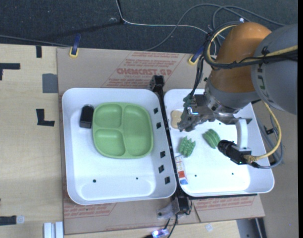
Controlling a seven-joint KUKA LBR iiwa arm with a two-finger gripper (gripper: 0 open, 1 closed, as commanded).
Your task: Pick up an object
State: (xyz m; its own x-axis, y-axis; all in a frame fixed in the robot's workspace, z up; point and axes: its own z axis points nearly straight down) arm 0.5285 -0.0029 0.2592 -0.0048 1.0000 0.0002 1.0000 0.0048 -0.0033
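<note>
My gripper (pixel 187 122) hangs low over the upper left part of the right bin (pixel 226 182). Just left of it lies a small tan object (pixel 176 118), partly covered by the gripper. A green ridged toy (pixel 186 146) lies below the gripper, a short way off. A second green oval piece (pixel 211 138) lies to the right of that. A thin tube with a red label (pixel 180 168) lies along the bin's left wall.
The left bin (pixel 77 182) holds a green divided plate (pixel 123 130) and a small black block (pixel 86 116) to the plate's left. A row of black clips (pixel 161 133) runs between the bins. The arm's orange and grey body (pixel 240 58) covers the right bin's upper part.
</note>
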